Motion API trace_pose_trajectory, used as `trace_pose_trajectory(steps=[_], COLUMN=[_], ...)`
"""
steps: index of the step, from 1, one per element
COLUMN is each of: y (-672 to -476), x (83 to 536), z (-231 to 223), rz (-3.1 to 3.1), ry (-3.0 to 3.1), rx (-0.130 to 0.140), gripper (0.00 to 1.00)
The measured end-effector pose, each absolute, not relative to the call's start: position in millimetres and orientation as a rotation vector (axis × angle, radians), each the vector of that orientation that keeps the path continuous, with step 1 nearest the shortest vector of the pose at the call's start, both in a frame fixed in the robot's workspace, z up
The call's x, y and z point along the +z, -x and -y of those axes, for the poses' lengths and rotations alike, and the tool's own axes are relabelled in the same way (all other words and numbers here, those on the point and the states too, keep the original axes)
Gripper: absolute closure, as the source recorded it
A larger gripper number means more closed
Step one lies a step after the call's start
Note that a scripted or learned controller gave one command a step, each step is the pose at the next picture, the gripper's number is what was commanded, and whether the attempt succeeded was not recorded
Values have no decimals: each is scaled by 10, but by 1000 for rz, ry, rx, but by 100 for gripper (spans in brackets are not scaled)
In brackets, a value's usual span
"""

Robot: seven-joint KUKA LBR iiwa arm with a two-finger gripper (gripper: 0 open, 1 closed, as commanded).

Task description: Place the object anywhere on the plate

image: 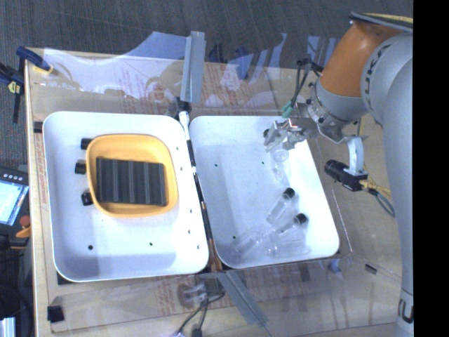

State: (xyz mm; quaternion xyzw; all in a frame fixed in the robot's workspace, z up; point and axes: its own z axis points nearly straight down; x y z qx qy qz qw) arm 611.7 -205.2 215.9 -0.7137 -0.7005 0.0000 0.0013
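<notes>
A yellow plate with a dark ribbed centre lies in the left bin. Several small clear vials lie in the right bin, toward its near right corner. Two of them have black caps, one above the other. More clear pieces rest by the bin's front wall. My gripper hangs over the far right part of the right bin, up from the vials and well right of the plate. I see no vial in it.
A grey divider bar runs back from between the bins. Black clips stick out along the plate's left side. A black fitting with a cable sits just outside the right bin's right wall, under the arm.
</notes>
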Motion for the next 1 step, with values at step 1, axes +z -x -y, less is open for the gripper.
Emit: trace_pose_trajectory(steps=[1], y=[-6154], x=[2204], z=[1164], rz=[2378], ry=[2046], rx=[4], gripper=[100])
